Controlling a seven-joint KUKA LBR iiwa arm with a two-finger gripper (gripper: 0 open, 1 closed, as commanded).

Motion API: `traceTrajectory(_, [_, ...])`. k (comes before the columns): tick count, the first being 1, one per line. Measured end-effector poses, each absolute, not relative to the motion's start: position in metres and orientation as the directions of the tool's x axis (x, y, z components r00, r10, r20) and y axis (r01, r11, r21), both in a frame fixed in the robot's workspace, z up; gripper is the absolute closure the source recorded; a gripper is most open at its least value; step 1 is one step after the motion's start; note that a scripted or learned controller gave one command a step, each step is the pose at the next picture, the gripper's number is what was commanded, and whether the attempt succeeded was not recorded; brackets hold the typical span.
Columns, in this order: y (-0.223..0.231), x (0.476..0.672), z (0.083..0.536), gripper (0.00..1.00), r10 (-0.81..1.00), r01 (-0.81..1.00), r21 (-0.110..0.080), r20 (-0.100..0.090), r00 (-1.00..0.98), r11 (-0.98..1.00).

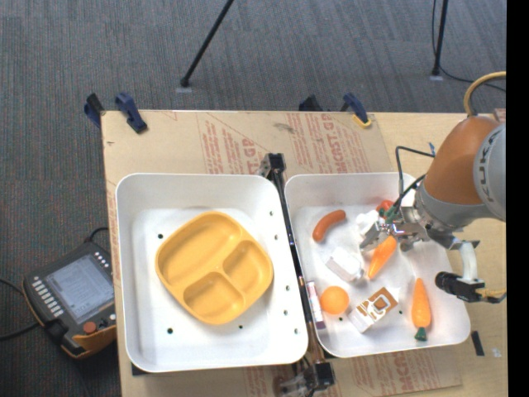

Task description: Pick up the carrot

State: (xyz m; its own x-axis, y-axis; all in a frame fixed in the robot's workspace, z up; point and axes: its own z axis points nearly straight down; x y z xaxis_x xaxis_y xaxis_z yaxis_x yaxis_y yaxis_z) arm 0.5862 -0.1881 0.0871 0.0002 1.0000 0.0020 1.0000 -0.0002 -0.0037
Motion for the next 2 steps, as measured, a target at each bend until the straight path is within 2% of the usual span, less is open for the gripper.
traceTrajectory(1, [-0.189,0.587,0.098,1.0,1.0,1.0,-0.003,0.003,0.004,-0.004])
traceTrajectory(2, [-0.141,0.585,0.188,1.0,1.0,1.0,0.002,0.001,-0.002,0.002])
